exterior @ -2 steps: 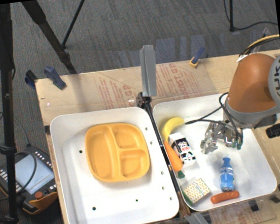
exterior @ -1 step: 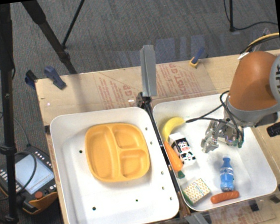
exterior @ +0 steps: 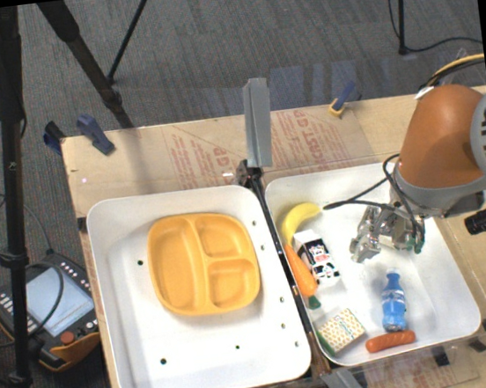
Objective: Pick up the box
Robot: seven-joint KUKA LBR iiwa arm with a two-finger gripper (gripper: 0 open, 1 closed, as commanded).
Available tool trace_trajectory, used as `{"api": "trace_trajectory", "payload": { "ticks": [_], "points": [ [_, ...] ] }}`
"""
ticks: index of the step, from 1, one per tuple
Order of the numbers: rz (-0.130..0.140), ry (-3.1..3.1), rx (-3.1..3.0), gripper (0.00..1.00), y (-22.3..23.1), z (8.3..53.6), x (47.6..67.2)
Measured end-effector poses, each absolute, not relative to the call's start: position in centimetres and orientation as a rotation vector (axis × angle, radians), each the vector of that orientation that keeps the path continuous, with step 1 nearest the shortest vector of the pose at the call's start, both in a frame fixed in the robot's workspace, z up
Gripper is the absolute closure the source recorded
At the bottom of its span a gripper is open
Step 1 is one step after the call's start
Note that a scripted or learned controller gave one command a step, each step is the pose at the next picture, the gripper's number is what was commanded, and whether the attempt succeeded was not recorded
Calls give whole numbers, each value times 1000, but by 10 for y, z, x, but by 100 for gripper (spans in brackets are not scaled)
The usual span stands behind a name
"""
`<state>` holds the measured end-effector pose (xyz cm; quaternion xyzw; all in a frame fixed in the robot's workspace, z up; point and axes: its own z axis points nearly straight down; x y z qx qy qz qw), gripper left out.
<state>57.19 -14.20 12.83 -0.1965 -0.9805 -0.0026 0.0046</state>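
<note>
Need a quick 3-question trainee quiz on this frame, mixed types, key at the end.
1. True or false: the box lies in the right bin.
2. What lies in the left bin? A) blue bottle B) yellow divided plate C) banana
3. Fill in: the gripper hovers above the right bin, and right below it in the picture lies the blue ____.

Key
1. True; it sits near the front edge, beside the red sausage.
2. B, the yellow divided plate.
3. bottle.
</note>
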Motion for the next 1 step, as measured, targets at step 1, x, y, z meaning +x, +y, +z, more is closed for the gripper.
{"api": "trace_trajectory", "payload": {
  "ticks": [1],
  "points": [
    [-3, -3085, -585, 100, -117, 219, 538]
  ]
}}
